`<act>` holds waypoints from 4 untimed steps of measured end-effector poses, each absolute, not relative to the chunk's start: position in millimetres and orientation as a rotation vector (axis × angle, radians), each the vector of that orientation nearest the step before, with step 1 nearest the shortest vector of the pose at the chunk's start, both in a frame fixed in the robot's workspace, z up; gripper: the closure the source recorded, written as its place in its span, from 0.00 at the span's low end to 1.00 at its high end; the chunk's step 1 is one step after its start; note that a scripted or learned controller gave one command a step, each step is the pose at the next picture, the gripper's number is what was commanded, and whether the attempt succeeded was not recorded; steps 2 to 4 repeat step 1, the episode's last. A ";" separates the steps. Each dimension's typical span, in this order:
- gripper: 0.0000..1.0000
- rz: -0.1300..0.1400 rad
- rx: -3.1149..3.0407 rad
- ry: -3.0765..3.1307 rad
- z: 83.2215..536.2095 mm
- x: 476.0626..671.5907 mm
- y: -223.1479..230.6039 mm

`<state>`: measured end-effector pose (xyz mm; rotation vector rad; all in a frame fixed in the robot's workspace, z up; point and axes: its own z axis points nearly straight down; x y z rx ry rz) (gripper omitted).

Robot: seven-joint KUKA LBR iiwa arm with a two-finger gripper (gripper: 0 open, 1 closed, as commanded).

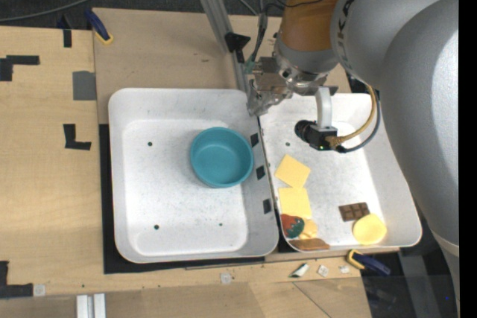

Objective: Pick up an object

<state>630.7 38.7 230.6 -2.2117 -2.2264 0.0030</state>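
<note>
Tool point(260, 102) over the bins' shared edge, grip state impossible to tell; teal bowl point(220, 156) in left bin point(134, 160).

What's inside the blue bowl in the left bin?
The blue bowl in the left bin shows a bare blue interior with nothing visible inside. Whatever lies beneath the bowl is covered by it.

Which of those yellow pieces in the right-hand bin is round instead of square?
The yellow disc in the bin's near right corner, beside the brown block. The two other yellow pieces are flat squares nearer the bin's left wall.
</note>
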 end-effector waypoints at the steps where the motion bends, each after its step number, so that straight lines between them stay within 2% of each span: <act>1: 1.00 0.003 -2.212 -2.226 220.3 618.8 88.7; 4: 1.00 0.003 -2.212 -2.226 220.3 618.8 88.7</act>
